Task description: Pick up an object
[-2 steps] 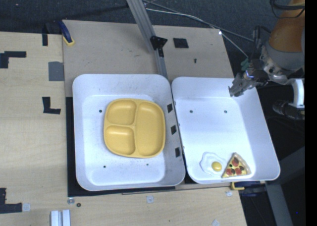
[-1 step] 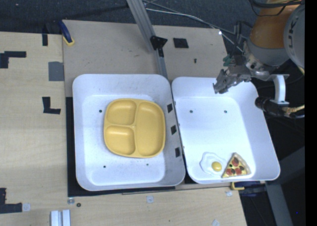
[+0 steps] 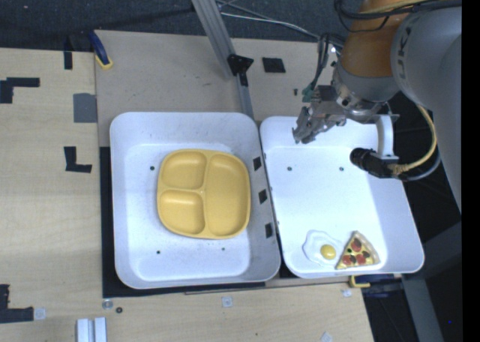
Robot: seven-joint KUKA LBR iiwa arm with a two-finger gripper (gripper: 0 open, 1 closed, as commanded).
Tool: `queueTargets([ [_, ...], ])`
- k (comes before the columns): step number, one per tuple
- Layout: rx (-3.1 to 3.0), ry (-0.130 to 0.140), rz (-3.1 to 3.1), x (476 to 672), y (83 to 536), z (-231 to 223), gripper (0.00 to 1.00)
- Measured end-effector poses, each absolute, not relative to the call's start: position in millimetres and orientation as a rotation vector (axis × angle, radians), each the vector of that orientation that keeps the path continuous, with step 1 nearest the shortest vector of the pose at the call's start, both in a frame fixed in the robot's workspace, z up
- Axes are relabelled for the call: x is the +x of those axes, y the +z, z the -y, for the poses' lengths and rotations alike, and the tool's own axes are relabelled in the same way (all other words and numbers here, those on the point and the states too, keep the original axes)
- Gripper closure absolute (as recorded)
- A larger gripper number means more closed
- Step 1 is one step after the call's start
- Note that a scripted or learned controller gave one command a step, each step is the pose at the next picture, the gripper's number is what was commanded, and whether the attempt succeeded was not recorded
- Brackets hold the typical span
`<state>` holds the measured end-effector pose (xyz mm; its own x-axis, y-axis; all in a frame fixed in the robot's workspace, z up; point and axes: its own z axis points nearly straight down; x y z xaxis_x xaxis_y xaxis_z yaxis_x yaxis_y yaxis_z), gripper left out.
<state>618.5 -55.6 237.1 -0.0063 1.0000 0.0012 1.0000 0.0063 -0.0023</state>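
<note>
A toy fried egg (image 3: 321,247) and a toy pizza slice (image 3: 357,251) lie side by side at the near edge of the right bin (image 3: 337,183). A yellow divided plate (image 3: 203,193) sits in the middle of the left bin (image 3: 135,183). My gripper (image 3: 305,133) hangs over the far left corner of the right bin, well away from the egg and the pizza slice. Nothing shows between its fingertips.
A slanted metal pole (image 3: 217,25) crosses the bench behind the bins. A black cable fitting (image 3: 369,162) juts from the wrist over the right bin's far right side. Black tape marks dot the wooden bench to the left.
</note>
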Motion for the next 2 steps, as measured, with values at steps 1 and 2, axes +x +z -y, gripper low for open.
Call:
queueTargets([
  [1, -2.212, 0.0, 2.228, 624.8, 241, -4, 1.0],
  [2, -2.212, 0.004, 2.226, 625.4, 223, -61, 1.0],
])
